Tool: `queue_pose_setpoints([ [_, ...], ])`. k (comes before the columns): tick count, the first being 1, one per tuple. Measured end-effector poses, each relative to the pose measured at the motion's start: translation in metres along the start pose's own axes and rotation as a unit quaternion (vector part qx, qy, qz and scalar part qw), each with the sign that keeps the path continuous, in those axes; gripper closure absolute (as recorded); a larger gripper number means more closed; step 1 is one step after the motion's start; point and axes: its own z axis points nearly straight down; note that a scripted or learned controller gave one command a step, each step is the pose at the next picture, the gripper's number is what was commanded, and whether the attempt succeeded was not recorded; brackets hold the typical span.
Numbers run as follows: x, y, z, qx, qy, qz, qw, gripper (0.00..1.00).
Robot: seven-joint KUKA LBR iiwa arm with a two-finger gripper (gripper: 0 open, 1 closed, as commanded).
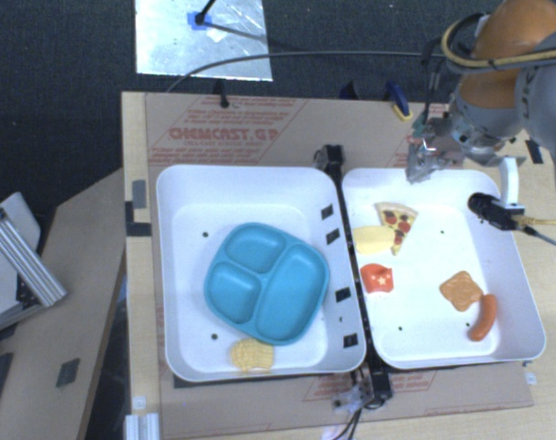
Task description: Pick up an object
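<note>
So the arm comes in from the right, and its pincer (425, 168) is hanging over the far edge of the right bin (526, 324), near that bin's back left corner. It's small and kind of blurry from this angle, so I honestly can't tell how it's set, and I don't see anything in it.

Right bin has all the toy food. There's a pizza slice (396, 220) toward the back, just below the pincer but apart from it. A pale yellow cheese wedge (372, 239) sits right up against the pizza slice's left side, touching or close to it. In front of that is a small red piece (377, 278), could be a pepper or tomato, hard to say. Over to the right there's a slice of toast (461, 290), and a hot dog sausage (483, 317) lying tilted just beside it, near the front right corner.

Left bin (182, 273) holds a blue divided plate (267, 282) with three compartments, sitting roughly in the middle, a bit tilted. A yellow corn-looking piece (252, 355) sits at the front wall, tucked just under the plate's front edge.

Both bins sit side by side on a cardboard sheet (232, 131) on the table (90, 246).
</note>
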Motion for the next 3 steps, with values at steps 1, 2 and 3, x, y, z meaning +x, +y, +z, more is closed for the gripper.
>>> queue_pose_setpoints([
  [1,-0.005,-0.002,-0.047,0.001,0.0,0.001,1.0,1.0],
  [2,0.05,-0.019,-0.033,0.004,0.002,-0.003,1.0,1.0],
  [3,0.099,-0.038,-0.02,0.005,0.002,-0.003,1.0,1.0],
])
